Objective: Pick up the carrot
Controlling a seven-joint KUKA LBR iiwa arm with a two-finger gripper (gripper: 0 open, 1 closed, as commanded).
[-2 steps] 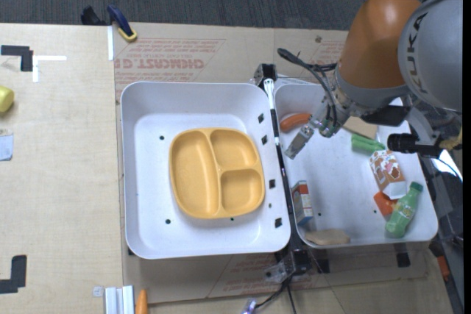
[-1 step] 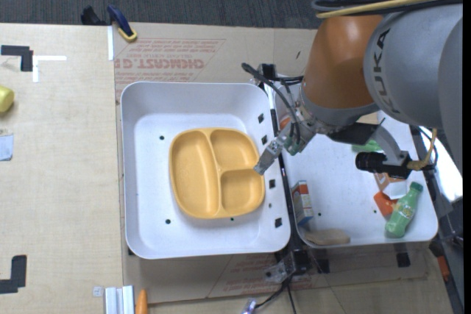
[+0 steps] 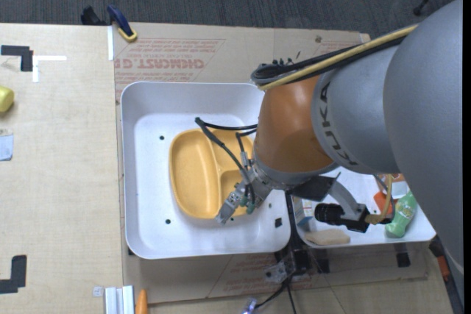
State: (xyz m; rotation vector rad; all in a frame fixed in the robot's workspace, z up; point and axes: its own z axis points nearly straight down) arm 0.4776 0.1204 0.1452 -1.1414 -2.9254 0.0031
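the table (image 3: pixel 59 180) and both white bins (image 3: pixel 140 158) are viewed from above at a slant, fairly close, by one fixed camera.

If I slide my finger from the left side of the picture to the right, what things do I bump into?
Yellow thing at the bench's left edge → blue clip → yellow divided dish in the left bin → gripper → orange band on the arm → green bottle in the right bin.
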